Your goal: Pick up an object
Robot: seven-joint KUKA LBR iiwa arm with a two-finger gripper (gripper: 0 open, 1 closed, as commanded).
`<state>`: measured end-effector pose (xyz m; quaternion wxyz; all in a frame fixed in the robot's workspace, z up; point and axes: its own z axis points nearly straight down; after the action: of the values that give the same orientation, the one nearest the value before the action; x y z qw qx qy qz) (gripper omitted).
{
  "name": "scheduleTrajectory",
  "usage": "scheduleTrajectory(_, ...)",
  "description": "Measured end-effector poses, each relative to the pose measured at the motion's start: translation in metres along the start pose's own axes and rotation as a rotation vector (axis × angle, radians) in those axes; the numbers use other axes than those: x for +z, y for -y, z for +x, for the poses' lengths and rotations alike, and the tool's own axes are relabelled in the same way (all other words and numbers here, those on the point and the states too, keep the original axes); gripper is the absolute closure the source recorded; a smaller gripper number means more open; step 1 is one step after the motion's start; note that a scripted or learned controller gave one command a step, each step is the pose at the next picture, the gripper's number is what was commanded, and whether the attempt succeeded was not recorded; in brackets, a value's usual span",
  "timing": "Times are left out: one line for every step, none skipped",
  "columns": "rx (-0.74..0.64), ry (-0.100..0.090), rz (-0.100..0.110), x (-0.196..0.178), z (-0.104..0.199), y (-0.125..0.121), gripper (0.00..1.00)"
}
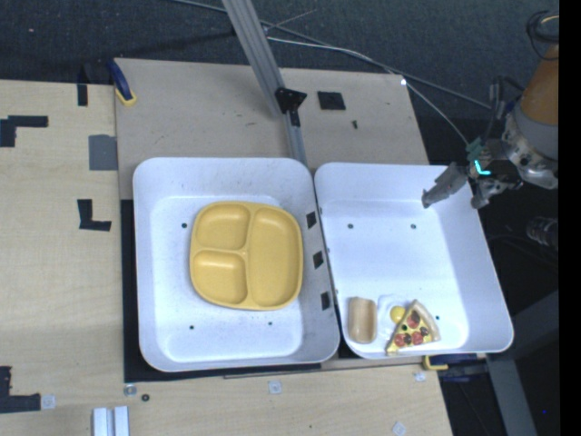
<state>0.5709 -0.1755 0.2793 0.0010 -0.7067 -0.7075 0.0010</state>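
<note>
Arm: the grey arm with an orange band (pixel 543 94) reaches in from the right, over the far right corner of the right bin.
Gripper: the two-finger gripper (pixel 461 187) hangs above the far right rim; whether its fingers stand wide or narrow cannot be told, and nothing shows between them.
Right bin: the shallow white bin (pixel 399 243) holds three small things at its near edge.
Tan block: a small tan rounded block (pixel 361 319), long axis running near to far.
Pizza slice: a toy pizza slice with red dots (pixel 414 327), its tip pointing far.
Yellow piece: a small round yellow thing (pixel 398 313), touching the slice.
Left bin: a white bin (pixel 163 243) bearing a yellow three-part plastic plate (pixel 246 254).
</note>
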Motion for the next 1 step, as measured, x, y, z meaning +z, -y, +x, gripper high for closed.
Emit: scheduleTrajectory(0.000, 0.001, -0.002, -0.0006, 0.0000, -0.0003, 0.00)
